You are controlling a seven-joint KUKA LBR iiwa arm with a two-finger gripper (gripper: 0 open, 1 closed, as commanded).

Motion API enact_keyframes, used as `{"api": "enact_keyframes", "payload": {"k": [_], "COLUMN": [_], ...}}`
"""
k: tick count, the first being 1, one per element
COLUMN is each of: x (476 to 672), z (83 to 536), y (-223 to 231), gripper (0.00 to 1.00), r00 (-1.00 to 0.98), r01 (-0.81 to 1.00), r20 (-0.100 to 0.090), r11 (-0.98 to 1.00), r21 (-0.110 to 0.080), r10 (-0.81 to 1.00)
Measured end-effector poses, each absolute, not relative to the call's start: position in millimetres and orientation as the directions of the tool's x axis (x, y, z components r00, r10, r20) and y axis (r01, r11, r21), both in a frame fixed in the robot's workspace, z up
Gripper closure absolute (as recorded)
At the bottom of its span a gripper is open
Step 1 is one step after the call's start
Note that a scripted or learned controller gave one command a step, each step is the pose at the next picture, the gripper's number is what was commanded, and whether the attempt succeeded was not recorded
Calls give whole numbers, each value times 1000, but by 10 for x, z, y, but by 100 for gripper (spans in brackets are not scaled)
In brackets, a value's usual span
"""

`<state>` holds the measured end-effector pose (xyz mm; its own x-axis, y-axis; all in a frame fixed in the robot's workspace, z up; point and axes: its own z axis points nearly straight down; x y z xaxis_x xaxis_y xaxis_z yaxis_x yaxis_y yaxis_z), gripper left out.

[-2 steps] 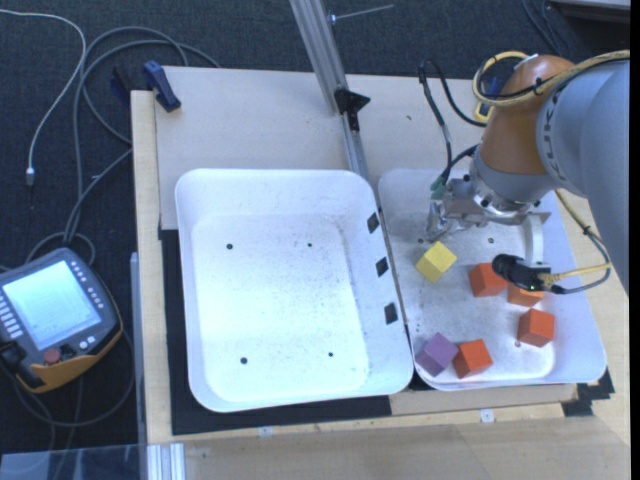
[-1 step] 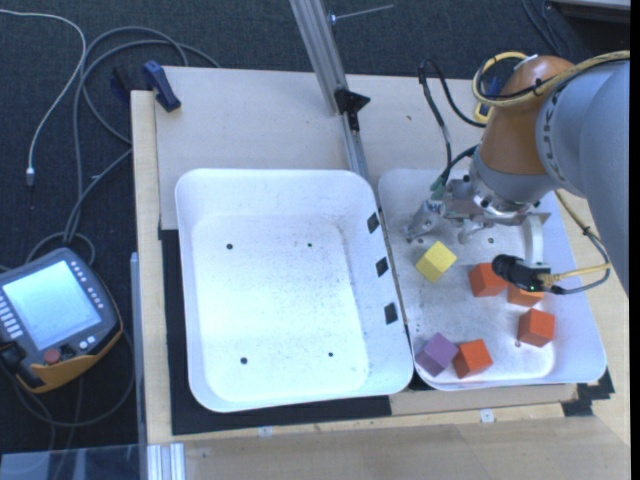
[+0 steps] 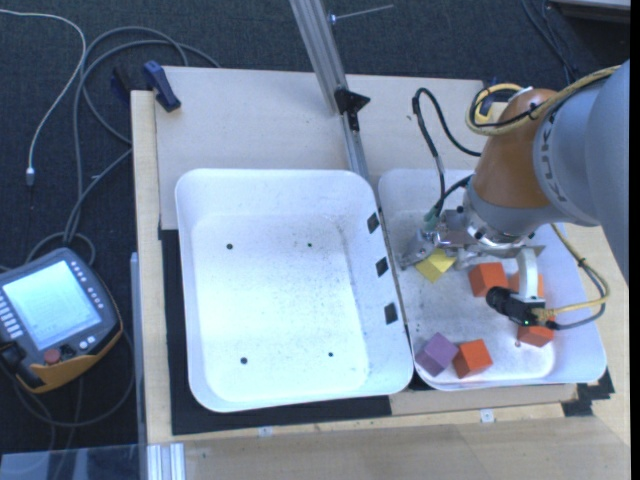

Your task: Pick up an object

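Observation:
The right bin holds several small blocks. A yellow block lies near its left wall, directly under my gripper, which hangs low over the bin; whether it touches the block is unclear. An orange block sits just right of the yellow one. Another orange block lies toward the right, beside a black cable connector. A purple block and an orange block rest side by side at the bin's front edge. The arm's grey and orange wrist hides the back of the bin.
The left bin stands beside the right one, their walls meeting at the middle. A metal pole rises at the back. A blue clamp sits on the bench's far left corner. Cables loop near the wrist.

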<state>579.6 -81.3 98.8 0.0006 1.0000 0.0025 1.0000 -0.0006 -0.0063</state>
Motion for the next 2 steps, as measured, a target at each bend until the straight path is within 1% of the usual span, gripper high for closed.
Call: {"api": "enact_keyframes", "payload": {"k": [1,2], "x": [5813,5817], "z": [996,1101], "y": [-817,-811], "gripper": [0,100], "r00": [0,-1], "r01": [1000,1000], "r20": [2,2], "r11": [0,1], "r21": [-2,0], "r10": [1000,1000]}}
